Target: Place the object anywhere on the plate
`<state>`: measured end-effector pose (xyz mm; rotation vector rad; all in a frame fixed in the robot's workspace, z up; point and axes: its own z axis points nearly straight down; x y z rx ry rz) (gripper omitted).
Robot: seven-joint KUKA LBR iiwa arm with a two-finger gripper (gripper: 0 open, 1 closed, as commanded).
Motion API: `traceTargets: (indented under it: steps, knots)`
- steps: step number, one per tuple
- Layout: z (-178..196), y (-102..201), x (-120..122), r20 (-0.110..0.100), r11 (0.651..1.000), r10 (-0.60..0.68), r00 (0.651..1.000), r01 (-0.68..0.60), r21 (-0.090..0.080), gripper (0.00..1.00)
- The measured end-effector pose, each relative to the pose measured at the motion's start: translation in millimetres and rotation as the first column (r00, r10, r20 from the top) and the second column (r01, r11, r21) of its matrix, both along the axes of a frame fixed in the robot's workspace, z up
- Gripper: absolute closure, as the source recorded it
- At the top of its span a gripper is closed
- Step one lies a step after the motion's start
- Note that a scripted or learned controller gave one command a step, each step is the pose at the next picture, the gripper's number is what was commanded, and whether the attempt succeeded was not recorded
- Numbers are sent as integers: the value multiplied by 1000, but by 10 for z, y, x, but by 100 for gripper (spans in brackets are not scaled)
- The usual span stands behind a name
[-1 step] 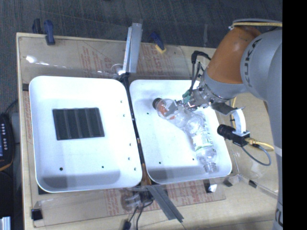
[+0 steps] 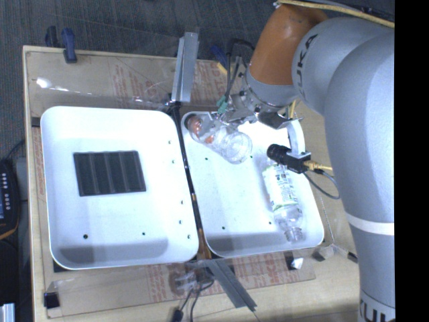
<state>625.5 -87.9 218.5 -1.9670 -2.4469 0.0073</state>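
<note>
The clear plastic cup (image 2: 231, 144) lies on its side at about eleven o'clock in the right bin (image 2: 231, 220), just under the arm's wrist. It looks thin-walled, light and smooth, so it will probably flex under pressure and could slip or roll; the rim or the stiffer base seems a safer hold than the belly. Just beside it at nine o'clock sits a small roundish thing (image 2: 196, 124) with an orange tint, too blurred to name. A clear plastic bottle (image 2: 283, 196) lies lengthwise along the three o'clock side of the same bin, its cap toward six o'clock; it too is light and slick, best taken across its labelled middle.

The dark ribbed plate (image 2: 109, 173) rests flat in the middle of the left bin (image 2: 60, 243).

The jaws (image 2: 228, 116) hang at the cup's twelve o'clock edge, perhaps touching it; I cannot tell whether they are parted or closed, nor whether anything sits between them.
</note>
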Motion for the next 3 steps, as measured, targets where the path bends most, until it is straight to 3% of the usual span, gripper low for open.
traceTargets:
  steps: [1, 2, 3]
  knots:
    - [528, 717, 310, 3, 1000, 22, 1000, -22, 2, 100]
    - [1055, 1177, 308, 3, 996, -94, 996, 94, 1, 100]
    - [344, 1313, -250, -1, 995, -97, 995, 97, 1, 100]
